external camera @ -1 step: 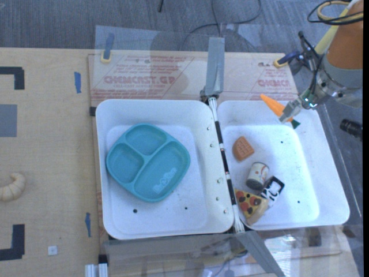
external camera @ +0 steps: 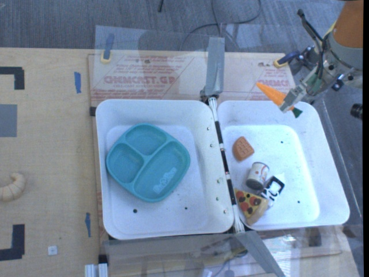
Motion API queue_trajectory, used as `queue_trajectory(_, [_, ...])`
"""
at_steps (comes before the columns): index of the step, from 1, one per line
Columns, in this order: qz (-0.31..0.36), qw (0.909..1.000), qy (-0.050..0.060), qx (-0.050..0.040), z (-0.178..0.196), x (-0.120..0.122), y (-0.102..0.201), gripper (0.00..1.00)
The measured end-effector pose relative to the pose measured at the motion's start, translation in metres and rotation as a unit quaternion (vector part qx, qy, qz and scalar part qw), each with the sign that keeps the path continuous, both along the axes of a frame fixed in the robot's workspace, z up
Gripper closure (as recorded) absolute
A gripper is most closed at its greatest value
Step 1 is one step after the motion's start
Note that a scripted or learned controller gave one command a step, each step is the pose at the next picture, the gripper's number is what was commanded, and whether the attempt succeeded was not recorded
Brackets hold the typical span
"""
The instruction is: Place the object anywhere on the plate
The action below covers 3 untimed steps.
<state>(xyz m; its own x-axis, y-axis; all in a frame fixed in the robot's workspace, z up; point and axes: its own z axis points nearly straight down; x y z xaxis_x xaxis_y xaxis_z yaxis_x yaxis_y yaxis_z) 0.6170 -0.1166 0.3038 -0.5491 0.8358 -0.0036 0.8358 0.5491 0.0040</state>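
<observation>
Carrot [external camera: 271, 92] sits clamped in the gripper [external camera: 290, 101] over the right bin [external camera: 323, 212] — a loose grip could drop it short of the plate [external camera: 148, 162].

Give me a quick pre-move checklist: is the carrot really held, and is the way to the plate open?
1. Carrot between the fingers of the gripper: ok, its green end sits at the tips.
2. Carrot lifted off the right bin: ok, it hangs over the bin's far rim.
3. Teal plate in the left bin, compartments free: ok.
4. Path across the divider between bins: ok, nothing stands in it.
5. Cookie, cup and pizza slice away from the gripper: ok.
6. Grip firmness: cannot tell.
</observation>
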Motion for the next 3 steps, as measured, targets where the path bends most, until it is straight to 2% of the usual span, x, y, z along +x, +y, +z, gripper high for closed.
queue_trajectory(1, [0.052,0.9987,0.001,0.0005,-0.119,-0.034,0.109,1.0])
queue_trajectory(2, [0.112,0.9937,0.002,0.0005,-0.119,-0.056,0.192,1.0])
queue_trajectory(3, [0.123,0.9924,0.001,0.0004,-0.132,-0.008,0.225,1.0])
